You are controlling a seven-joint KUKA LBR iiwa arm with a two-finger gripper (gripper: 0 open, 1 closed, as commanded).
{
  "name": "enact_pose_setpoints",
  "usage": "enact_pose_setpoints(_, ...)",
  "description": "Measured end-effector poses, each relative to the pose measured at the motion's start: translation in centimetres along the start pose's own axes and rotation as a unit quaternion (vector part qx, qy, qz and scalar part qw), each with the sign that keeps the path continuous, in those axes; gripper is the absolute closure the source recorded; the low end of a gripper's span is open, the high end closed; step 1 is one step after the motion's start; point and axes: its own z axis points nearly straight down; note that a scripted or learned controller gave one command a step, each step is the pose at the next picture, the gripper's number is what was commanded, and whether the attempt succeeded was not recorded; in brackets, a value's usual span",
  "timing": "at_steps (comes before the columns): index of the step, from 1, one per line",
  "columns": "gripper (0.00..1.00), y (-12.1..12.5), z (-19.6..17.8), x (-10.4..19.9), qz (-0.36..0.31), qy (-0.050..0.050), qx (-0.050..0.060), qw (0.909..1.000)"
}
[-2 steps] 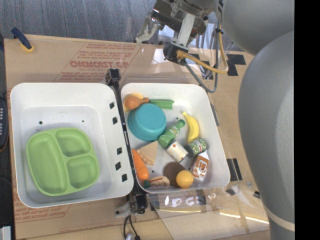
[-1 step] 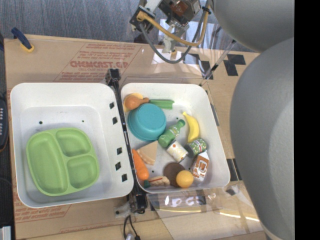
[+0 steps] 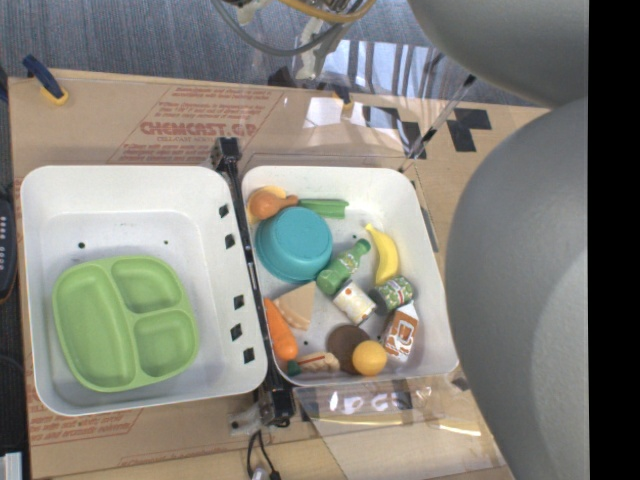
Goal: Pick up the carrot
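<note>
The grey arm looms large along the right side, blurred.

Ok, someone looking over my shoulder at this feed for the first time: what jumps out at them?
Probably the grey arm, looming large and blurred down the right side over the right bin. Next the cluttered right bin itself, with a teal bowl among toy foods, a yellow banana to its right and the carrot against the bin's left wall. In the left bin lies a light green divided tray.
</note>
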Motion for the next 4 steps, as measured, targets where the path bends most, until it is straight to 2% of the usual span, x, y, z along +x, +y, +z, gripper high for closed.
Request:
enact_pose_setpoints(1,0.00,-1.2,-1.6,0.6,0.198,0.000,-0.001,0.9802)
enact_pose_setpoints(2,0.00,-4.7,9.2,2.5,0.198,-0.008,0.001,0.9802)
enact_pose_setpoints(3,0.00,-2.2,16.8,-5.5,0.055,-0.005,0.005,0.9985)
enact_pose_setpoints(4,0.00,-4.0,30.6,0.8,0.143,-0.010,0.003,0.9896)
